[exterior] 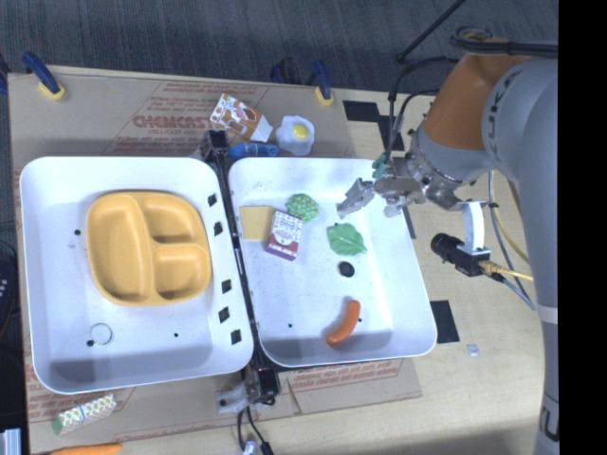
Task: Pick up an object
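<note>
Even overhead light fills the room. The white bins [313, 173] glare a little and cast soft shadows along their near walls. Small objects look slightly soft and grainy.

The arm [512, 112] runs off the right edge so its base is cut away, the pincer [365, 195] is too small and blurred to judge its opening, the print on the small packet [285, 234] is unreadable, and an orange object [90, 449] at the bottom edge is cropped.
</note>
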`<state>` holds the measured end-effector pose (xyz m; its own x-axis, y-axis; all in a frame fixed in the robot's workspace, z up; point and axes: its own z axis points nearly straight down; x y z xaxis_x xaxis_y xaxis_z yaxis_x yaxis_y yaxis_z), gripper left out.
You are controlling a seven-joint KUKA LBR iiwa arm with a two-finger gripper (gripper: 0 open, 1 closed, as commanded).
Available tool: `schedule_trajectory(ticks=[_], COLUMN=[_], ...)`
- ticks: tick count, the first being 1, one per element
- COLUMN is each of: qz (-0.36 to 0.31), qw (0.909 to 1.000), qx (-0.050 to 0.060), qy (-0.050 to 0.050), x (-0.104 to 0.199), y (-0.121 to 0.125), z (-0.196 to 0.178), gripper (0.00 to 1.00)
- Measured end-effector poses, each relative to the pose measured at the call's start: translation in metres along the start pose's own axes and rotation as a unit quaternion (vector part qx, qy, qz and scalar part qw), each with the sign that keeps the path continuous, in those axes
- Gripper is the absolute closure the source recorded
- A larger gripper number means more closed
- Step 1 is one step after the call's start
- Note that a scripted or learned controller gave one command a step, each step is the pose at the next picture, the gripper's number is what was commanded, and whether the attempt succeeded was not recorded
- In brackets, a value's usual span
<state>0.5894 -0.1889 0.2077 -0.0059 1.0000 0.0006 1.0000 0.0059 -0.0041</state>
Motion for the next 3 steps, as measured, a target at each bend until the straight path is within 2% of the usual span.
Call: schedule_trajectory(ticks=[1,2,3], qz=[0.05,0.047,0.047], qw=[0.9987,0.9989,0.9989], qx=[-0.003,-0.003,-0.003], qy=[0.0,0.001,0.001], x=[0.074,0.075,0.075], y=[-0.004,-0.003,-0.003], z=[0.113,0.102,0.103], gripper=[0.0,1.0,0.0])
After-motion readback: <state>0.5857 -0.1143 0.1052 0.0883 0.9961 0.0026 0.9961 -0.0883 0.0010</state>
